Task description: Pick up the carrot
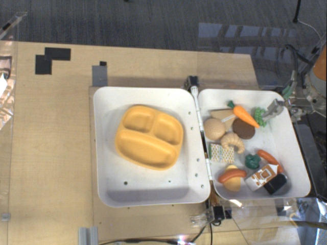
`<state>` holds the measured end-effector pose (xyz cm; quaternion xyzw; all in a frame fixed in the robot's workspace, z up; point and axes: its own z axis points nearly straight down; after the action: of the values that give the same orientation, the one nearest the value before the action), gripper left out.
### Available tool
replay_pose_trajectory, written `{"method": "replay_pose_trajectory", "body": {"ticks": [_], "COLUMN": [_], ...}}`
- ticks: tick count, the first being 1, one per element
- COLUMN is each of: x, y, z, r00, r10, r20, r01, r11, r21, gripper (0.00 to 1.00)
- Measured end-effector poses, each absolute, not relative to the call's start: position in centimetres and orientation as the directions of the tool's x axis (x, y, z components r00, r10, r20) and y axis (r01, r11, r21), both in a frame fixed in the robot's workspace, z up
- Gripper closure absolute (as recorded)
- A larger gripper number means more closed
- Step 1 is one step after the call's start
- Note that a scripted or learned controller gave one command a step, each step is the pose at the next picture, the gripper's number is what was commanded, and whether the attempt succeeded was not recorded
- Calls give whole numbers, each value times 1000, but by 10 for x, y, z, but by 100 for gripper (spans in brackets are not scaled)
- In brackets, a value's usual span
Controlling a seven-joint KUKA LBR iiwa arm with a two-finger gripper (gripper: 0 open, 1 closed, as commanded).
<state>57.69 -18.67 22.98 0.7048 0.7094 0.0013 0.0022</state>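
The carrot is orange with a green leafy end. It lies slanted near the far side of the right bin, partly resting on a brown round piece. My gripper comes in at the bin's far right corner, just right of the carrot's leafy end, and nothing is visibly held. The arm's orange band is at the view's right edge.
The right bin also holds a beige ball, a croissant, a patterned cloth, a green piece, a sausage, a small carton and a red-orange fruit. A yellow divided plate lies in the left bin.
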Motion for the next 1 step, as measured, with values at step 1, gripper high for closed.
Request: {"method": "replay_pose_trajectory", "body": {"ticks": [1], "x": [612], "y": [-175], "z": [95], "r00": [-46], "r10": [999], "r20": [-5], "r01": [999], "r11": [46], "r21": [21], "gripper": [0]}}
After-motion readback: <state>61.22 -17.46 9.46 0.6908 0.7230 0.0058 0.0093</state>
